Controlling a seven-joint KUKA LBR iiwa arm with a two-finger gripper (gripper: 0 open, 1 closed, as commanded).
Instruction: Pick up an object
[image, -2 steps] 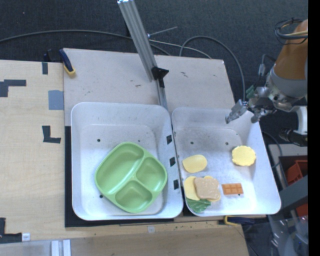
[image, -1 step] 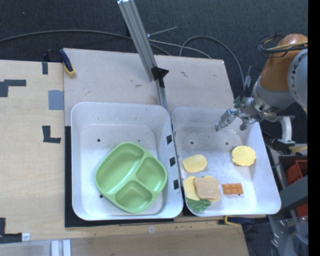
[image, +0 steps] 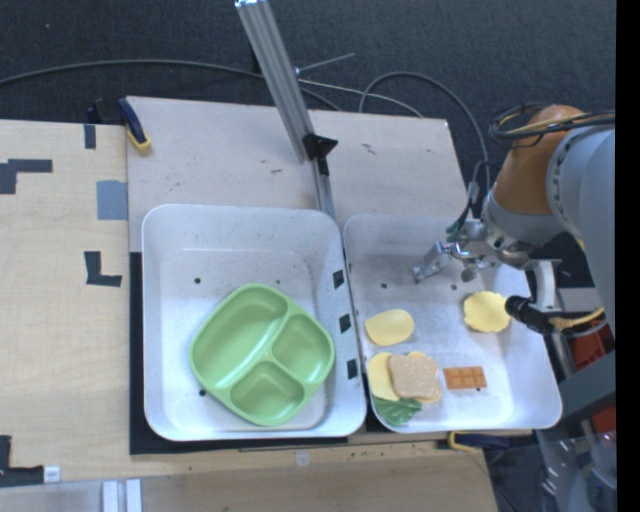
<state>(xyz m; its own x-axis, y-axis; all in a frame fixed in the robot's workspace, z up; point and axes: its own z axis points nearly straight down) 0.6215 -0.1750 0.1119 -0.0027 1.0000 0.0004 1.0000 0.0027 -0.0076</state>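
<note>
**Over the right bin, nothing picked yet**

Toward the front of the right bin (image: 520, 405) lies a loose group of food pieces: a pale yellow oval (image: 389, 326), a tan slice of bread (image: 414, 377) resting on a yellow piece and a green leaf (image: 397, 410), and a small orange wafer (image: 464, 378) just beside the bread. A rounder yellow piece (image: 487, 312) sits apart, near the bin's right wall. Any of these would serve as the object to pick.

Above the bin's rear half hangs the gripper (image: 436, 264), its metal tip pointing toward the bin's middle. Whether its jaws are apart or closed cannot be told from this angle, and nothing shows between them.

By this reading the approach is in hand, with no grasp made. Next comes choosing one piece, lining up over it and descending squarely; the flat pieces look hard to grip.

Left of all this, a green divided plate (image: 262, 352) lies in the left bin (image: 160, 250).
</note>
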